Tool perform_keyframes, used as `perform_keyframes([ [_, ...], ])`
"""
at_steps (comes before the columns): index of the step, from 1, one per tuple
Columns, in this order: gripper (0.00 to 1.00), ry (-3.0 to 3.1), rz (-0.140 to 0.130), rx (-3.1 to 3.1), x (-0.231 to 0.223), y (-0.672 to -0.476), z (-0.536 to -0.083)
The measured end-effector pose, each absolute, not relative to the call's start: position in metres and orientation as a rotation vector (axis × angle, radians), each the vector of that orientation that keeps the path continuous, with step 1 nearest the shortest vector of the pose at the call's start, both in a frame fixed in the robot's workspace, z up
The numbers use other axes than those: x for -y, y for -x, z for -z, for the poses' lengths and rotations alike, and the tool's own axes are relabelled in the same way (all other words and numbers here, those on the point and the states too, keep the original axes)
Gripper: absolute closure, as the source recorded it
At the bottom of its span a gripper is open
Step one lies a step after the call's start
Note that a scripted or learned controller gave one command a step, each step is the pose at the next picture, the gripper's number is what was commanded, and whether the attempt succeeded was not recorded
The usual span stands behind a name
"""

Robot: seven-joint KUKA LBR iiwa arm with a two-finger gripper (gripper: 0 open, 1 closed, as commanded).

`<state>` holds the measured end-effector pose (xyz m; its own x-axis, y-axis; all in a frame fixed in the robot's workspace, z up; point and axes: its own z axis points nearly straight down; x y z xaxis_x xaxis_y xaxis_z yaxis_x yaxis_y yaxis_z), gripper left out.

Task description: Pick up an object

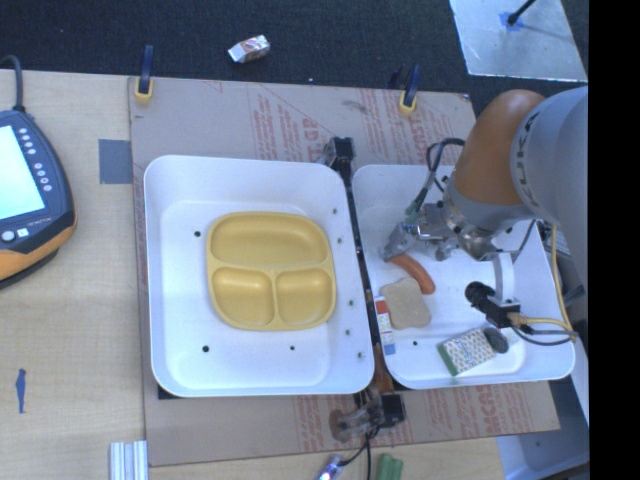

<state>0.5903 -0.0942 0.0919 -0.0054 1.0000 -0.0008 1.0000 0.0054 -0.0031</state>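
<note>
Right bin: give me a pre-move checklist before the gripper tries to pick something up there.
1. Gripper over the right bin: ok, it sits above the bin's upper left part.
2. Nearest target: ok, the orange sausage-shaped piece lies just below the gripper.
3. Object held between the gripper's parts: cannot tell.
4. Crowding: not ok, the tan slice touches or nearly touches the orange piece.
5. Other items apart: ok, the green patterned packet lies near the bin's lower edge.
6. Left bin: ok, its yellow divided tray is away from the arm.
</note>
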Motion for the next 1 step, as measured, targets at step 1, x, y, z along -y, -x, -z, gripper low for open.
perform_keyframes([
  [1, 0.00, 2.213, -0.007, 2.226, 0.0975, -0.5612, -0.0913],
])
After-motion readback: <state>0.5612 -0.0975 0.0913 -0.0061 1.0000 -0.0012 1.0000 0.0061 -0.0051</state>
